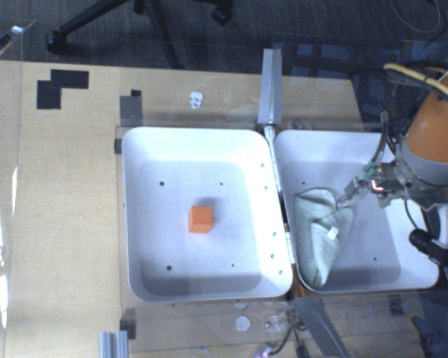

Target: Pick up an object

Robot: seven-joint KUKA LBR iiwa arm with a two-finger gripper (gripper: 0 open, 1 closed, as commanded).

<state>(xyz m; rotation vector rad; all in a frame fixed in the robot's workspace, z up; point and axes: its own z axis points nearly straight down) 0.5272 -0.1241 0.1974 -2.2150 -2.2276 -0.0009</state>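
1. The grey cloth (319,233) lies crumpled in the right bin (403,274), against its left wall — soft, light and floppy by the look of it, so a raised fold makes the best hold.
2. The gripper (352,192) sits at the cloth's upper right corner; whether it pinches fabric I cannot tell.
3. The left bin (157,274) holds one small orange cube (201,219) near its middle — stiff, probably light, best taken across two flat faces.
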